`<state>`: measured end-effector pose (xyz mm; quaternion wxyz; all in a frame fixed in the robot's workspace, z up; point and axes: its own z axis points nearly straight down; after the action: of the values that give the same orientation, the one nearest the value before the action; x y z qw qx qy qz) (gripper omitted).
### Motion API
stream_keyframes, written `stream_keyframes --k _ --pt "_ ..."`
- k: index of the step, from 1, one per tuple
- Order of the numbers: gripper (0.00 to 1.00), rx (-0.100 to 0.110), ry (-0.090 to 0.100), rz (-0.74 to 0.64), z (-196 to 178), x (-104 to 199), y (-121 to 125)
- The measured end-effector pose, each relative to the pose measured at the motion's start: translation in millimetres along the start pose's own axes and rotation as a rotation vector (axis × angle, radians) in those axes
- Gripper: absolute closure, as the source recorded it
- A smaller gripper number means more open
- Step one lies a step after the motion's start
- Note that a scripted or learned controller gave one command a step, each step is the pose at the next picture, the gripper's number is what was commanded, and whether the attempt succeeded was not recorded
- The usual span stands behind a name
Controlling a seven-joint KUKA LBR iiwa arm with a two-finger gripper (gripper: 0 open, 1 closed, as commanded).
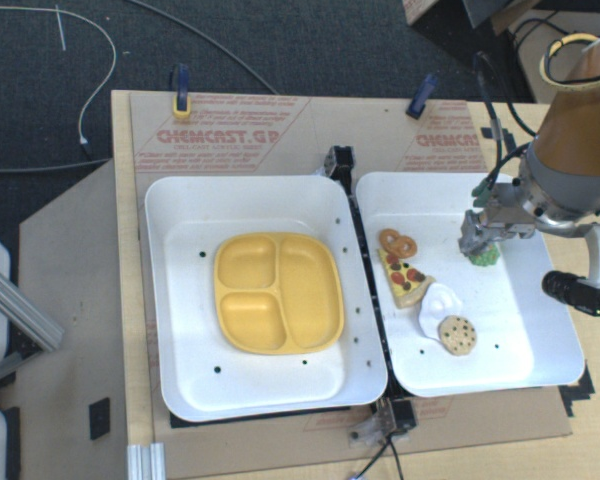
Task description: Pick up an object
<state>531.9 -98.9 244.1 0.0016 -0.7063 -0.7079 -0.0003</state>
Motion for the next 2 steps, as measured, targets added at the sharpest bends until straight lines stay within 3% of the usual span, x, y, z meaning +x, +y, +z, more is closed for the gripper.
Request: stream_keyframes --k 2 --pt "1.0 0.002 0.0 -0.002 8.5 109.1 -18.1"
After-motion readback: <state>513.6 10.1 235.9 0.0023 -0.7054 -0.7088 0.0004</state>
